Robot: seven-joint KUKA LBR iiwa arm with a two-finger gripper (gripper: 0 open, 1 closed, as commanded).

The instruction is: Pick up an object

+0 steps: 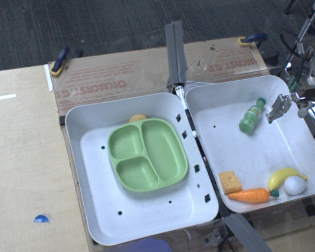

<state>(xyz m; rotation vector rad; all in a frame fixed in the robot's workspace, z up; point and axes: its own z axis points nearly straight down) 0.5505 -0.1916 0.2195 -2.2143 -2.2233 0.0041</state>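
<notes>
Five candidate objects sit in the right bin (301, 128): a green bottle (252, 117) lying tilted toward the upper middle, and along the lower wall a tan block (230, 181), an orange carrot (251, 196), a yellow banana (283, 177) and a white egg (295, 185). Left bin (89, 181) carries a green divided plate (148, 154) with a small yellow-orange item (138, 118) peeking out behind its far rim. Gripper (278, 108) is at the right bin's upper right, just beside the bottle's cap end; nothing is seen between its tips, and at this size I cannot tell how far apart the jaws stand. Judgement: the bottle is the nearest target. Risks: it is round and lies on its side, so a closing grip off its axis would likely roll or squirt it away; contact at the narrow cap end could tip it out of the grasp on lift. The lower cluster is packed, with carrot, banana and egg touching or nearly so and pressed against the wall, so a descent there may strike the rim or nudge neighbours without enclosing any one item. The egg's smooth curve looks slippery.
</notes>
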